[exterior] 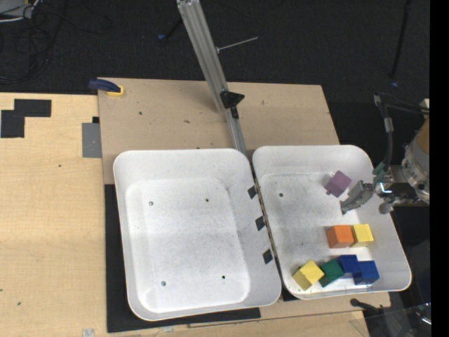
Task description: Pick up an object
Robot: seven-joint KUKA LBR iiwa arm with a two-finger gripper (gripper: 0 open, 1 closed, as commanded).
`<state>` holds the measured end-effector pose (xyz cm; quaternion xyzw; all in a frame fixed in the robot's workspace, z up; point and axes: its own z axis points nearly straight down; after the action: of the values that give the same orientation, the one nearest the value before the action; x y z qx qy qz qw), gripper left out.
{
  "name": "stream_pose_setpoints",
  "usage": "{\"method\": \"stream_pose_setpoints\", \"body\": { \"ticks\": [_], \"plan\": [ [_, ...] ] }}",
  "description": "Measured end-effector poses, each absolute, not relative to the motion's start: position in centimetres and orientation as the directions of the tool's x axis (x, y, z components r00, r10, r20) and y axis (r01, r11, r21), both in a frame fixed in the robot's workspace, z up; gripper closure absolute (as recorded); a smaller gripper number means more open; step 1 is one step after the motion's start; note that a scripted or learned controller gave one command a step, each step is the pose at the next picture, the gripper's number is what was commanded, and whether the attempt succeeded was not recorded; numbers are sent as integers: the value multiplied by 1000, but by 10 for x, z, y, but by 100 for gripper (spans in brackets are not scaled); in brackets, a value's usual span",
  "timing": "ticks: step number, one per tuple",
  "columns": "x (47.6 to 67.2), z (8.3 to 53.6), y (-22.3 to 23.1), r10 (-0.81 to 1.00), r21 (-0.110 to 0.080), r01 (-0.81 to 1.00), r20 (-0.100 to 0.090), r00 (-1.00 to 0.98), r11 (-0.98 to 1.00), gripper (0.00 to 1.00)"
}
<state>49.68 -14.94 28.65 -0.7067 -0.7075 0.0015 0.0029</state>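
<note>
The gripper point(359, 196), fingers apparently open and empty, hung beside a purple block point(338, 183), likely light, rigid, graspable across flat sides.

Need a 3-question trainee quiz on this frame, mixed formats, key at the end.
1. True or false: the purple block lies in the left bin.
2. Which block touches the orange block on its right side? A) green B) yellow C) blue
3. Fill in: the claw hovers over the ____ bin, just below the purple block in the picture.

Key:
1. False; it lies in the right bin.
2. B; the yellow block sits against it. The green block and blue blocks cluster lower, near the front rim, beside another yellow block.
3. right
</note>
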Motion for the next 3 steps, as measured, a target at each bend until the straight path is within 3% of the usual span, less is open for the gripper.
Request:
{"method": "stream_pose_setpoints", "body": {
  "ticks": [1, 3],
  "plan": [
    [497, 288, -150, 1000, -2, 1000, 1, 3, -3, 0],
    [496, 160, -146, 1000, -10, 1000, 3, 1, -1, 0]
  ]
}}
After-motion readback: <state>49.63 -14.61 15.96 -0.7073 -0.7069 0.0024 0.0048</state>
